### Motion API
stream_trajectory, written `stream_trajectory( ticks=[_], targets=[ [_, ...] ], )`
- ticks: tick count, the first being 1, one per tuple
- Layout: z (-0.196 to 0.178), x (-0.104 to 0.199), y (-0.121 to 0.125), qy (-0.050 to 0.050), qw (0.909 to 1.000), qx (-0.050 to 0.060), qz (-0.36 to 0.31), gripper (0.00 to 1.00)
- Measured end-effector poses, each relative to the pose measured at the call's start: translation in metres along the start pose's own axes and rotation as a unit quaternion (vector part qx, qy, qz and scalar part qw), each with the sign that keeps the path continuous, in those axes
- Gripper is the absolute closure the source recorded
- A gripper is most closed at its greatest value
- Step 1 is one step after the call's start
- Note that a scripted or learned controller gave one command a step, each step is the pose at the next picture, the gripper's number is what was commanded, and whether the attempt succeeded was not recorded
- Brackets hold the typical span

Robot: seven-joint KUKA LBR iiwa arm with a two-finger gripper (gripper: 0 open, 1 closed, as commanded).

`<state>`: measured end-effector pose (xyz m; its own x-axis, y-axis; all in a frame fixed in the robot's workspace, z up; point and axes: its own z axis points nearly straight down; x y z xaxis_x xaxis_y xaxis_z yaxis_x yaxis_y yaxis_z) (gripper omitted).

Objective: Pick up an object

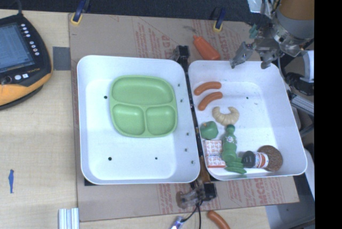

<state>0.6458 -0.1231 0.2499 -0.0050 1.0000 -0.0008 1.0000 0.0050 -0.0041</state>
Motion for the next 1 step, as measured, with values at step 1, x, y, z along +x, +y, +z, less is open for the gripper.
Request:
stream_trajectory(
  ticks=[1],
  targets=[
    [0.1334,0.001,-0.0649,0.0,1.0,0.001,0.0,0.0]
  ],
)
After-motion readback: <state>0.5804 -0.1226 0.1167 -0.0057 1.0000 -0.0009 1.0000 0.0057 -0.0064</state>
